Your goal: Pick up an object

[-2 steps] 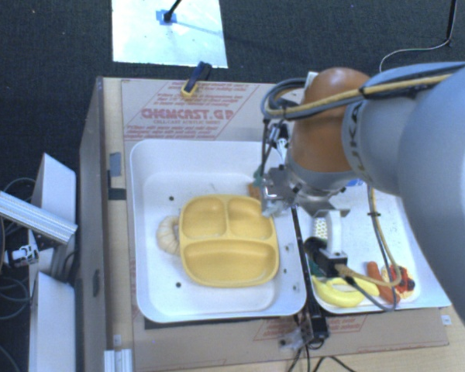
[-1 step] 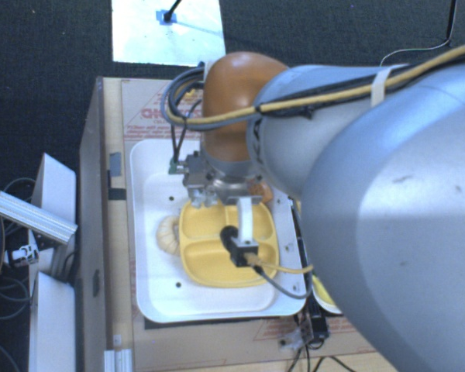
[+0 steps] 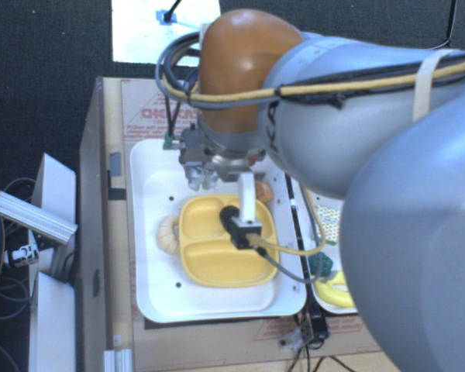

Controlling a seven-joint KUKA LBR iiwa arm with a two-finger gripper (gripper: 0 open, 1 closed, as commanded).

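Over the left bin point(image 3: 150, 201), the gripper point(image 3: 202, 178) hangs just above the far corner of the yellow divided plate point(image 3: 217, 256). You cannot tell whether it is spread or pressed together. A tan object point(image 3: 168, 235) lies against the plate's left rim. Judge this step as the approach. The next move calls for a straight descent onto one of these two, then closure.

Contents, left bin point(image 3: 143, 231): tray point(image 3: 209, 262) in the middle; round item point(image 3: 167, 235) against the tray's left edge; small item point(image 3: 263, 193) at the tray's rear right corner (partly hidden by the arm point(image 3: 356, 130)). The gripper point(image 3: 200, 178) hangs over the tray's rear left. Contents, right bin point(image 3: 310, 204), alongside: crumpled item point(image 3: 322, 264) near the front, curved item point(image 3: 335, 293) just before it.
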